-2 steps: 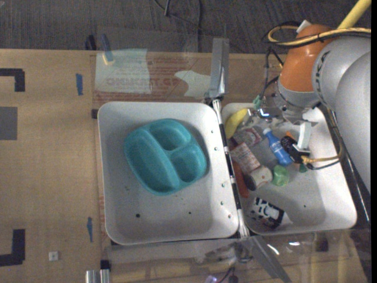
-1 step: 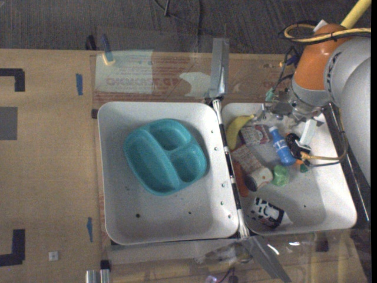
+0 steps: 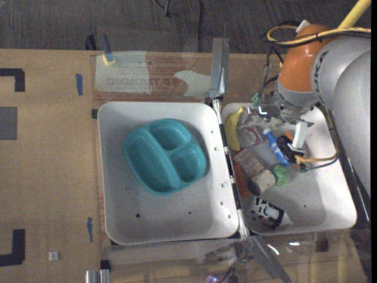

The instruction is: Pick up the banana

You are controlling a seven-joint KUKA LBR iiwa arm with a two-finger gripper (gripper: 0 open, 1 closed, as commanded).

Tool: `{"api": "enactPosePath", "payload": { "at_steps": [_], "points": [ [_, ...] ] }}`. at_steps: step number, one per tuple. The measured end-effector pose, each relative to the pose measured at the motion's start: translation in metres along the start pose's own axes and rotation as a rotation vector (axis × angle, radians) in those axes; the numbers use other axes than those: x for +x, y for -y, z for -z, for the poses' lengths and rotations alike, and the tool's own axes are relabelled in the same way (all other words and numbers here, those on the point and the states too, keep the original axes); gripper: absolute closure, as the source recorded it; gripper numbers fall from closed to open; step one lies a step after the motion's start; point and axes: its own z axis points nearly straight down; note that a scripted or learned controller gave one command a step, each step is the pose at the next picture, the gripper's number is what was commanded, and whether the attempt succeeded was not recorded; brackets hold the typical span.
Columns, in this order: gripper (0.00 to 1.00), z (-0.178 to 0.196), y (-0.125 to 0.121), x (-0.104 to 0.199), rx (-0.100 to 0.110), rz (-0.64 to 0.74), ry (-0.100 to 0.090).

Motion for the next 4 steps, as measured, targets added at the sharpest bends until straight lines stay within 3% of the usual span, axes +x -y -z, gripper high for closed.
{"api": "enactPosePath", "payload": {
  "at_steps": [1,2,3,4],
  "points": [
    [0.0,0.092,0.023,0.025,0.014,0.052,-0.004],
    [0.0,0.005,0.012,-0.049,0.006,0.17,-0.002],
    [0.0,-0.001,-0.001,-0.028,0.0,-0.039,0.001],
    [1.0,0.012,-0.004,-0.026,-0.008,-0.039,-0.001]
  ]
}}
